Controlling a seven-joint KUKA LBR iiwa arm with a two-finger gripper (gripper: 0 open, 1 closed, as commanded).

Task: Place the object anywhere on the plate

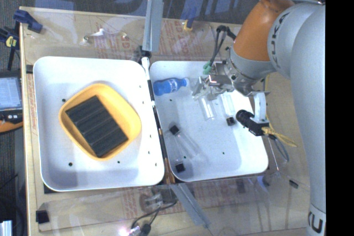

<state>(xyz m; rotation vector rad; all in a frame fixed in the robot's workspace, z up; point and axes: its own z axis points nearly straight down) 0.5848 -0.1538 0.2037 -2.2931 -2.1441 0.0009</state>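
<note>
One blue bottle (pixel 169 85) beside jaws (pixel 206 98)

The only readable mark is part of the maker's lettering, a "KU", low on the grey arm (pixel 316 223).
</note>
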